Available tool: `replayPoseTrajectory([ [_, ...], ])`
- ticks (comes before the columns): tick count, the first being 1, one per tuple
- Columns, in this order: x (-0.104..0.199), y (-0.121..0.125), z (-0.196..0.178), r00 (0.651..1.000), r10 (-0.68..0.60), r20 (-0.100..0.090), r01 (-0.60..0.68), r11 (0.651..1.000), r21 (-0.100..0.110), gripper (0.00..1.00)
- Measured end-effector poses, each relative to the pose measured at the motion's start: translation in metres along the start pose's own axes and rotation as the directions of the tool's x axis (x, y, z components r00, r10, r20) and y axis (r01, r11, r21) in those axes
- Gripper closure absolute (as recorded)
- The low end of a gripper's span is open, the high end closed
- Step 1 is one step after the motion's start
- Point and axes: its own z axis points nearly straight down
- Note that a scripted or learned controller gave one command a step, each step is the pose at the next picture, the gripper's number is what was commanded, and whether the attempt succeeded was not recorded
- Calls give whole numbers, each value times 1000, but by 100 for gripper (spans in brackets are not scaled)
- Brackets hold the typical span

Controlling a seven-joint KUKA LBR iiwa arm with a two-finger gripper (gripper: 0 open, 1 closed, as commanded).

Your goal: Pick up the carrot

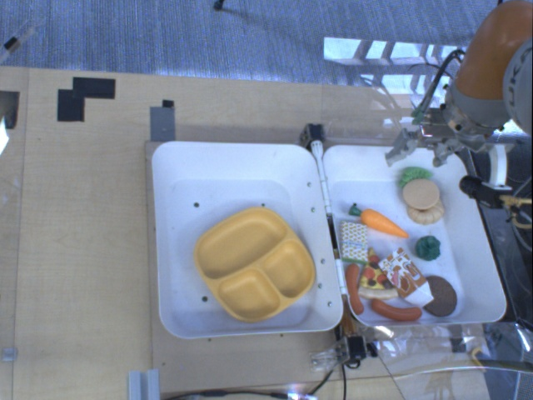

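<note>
Front items: two red sausages [398, 311] and a brown round cookie [440, 297] lie at the near edge of the right bin [491, 261], with a small printed box [405, 275] just behind them.
Carrot: the toy carrot [382, 222] lies flat in the middle of the right bin, its green end toward the divider between the bins and its orange tip toward the right. A small patterned packet [354, 240] is just beside it on the near side.
Neighbours: a stack of tan round pieces [422, 200] and a green leafy piece [414, 176] are near it toward the far side; a dark green piece [428, 247] is near the tip.
Left bin: a yellow divided plate [254, 262] sits in the left bin [179, 190], well apart from the carrot.
Handling, my judgement: it looks like a light, stiff plastic toy with a smooth skin, so it may slip or roll. The thick middle of the body, taken across its width, seems the safest place; the thin tip gives little to hold.
Tool: the tool [425, 142] is over the far edge of the right bin, apart from the carrot. Its fingers [400, 150] look spread apart, with nothing between them and touching no toy, as far as I can judge.
Table: the wooden table [83, 265] carries both bins.
</note>
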Motion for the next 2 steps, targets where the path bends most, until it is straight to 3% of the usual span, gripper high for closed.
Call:
replayPoseTrajectory([
  [1, 16, -49, 107, 1000, -25, 1, 25, 1000, -6, 0],
  [2, 52, -93, 106, 998, 57, 1, -57, 998, -7, 0],
])
